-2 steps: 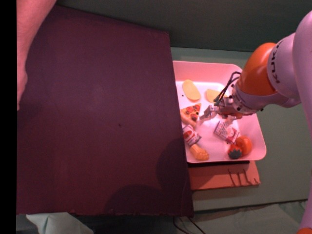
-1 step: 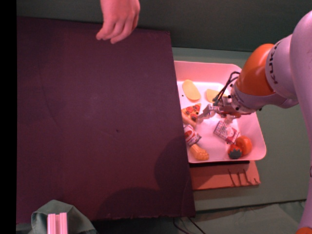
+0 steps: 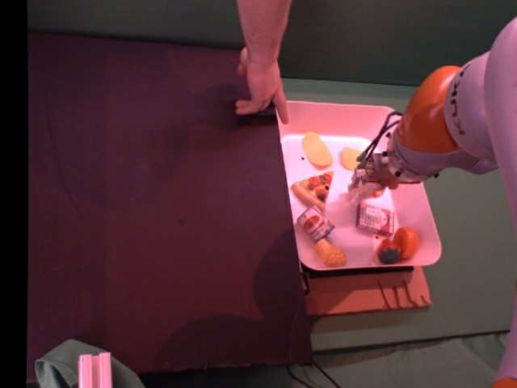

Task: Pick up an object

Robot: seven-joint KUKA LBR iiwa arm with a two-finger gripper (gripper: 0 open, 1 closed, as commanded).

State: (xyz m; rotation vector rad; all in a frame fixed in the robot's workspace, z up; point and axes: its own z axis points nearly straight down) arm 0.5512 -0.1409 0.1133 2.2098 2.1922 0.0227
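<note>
The white bin (image 3: 420,208) on the right holds toy food. A pizza slice (image 3: 314,188) lies near its left wall, with a red can (image 3: 314,222) and a yellow corn-like piece (image 3: 329,254) below it. Two yellow chips (image 3: 317,149) (image 3: 350,158) lie toward the back. A pink-and-white packet (image 3: 376,218) sits mid-right, and an orange fruit with a dark top (image 3: 399,246) is in the near right corner. My gripper (image 3: 365,183) hangs low over the bin's middle, just above the packet and right of the pizza slice.
A person's arm reaches in from the top, the hand (image 3: 260,87) resting at the bin's back left corner. A dark maroon cloth (image 3: 153,200) covers the left side. A green cloth and a pink block (image 3: 94,369) lie at the bottom left.
</note>
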